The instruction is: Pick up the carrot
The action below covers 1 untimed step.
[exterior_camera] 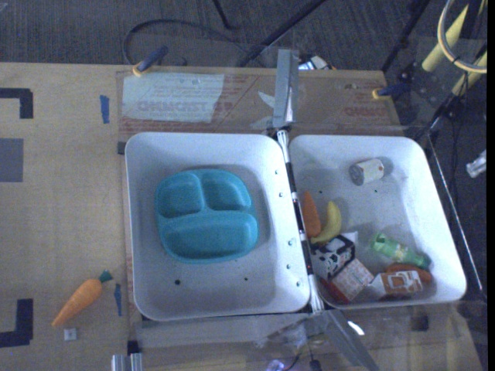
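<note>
Two orange things could answer the task, and the coming move turns on which one we aim for. Nearest to us, the carrot (pixel 77 301) lies on the bare desk (pixel 54 207), outside the left bin (pixel 135 284) and just beside its near left corner. Its long axis runs on a slant, with the pointed tip toward the near left and the green top toward the bin.

Farther back, in the right bin (pixel 445 238), a smaller orange piece (pixel 311 213) lies close along the wall shared by the bins, touching the banana (pixel 331 222). Its long axis runs roughly near to far. We cannot tell whether it is a carrot.

We cannot tell the end effector's state from this view. Since the arm reaches in from the right, we judge the orange piece the closer target. The carrot on the desk lies well away, across both bins, and a grasp there would need to close across its slanted axis.
</note>
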Tool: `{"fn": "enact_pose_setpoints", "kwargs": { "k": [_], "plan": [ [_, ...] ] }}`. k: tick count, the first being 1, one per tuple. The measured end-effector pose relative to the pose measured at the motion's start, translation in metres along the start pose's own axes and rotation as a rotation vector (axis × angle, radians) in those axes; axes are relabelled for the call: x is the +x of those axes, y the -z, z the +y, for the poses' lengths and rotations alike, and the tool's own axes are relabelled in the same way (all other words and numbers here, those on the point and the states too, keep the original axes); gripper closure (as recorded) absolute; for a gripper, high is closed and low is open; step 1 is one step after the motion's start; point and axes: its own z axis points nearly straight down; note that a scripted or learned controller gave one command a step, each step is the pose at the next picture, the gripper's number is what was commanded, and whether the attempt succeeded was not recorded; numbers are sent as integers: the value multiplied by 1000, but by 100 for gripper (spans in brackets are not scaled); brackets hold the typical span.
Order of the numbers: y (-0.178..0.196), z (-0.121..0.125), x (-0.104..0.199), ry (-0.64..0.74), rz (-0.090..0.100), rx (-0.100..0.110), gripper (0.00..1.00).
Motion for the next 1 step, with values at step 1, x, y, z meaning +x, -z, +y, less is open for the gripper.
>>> {"fn": "enact_pose_setpoints", "kwargs": {
  "k": [1],
  "plan": [
    [25,5,-19,283,2,3,0]
  ]
}}
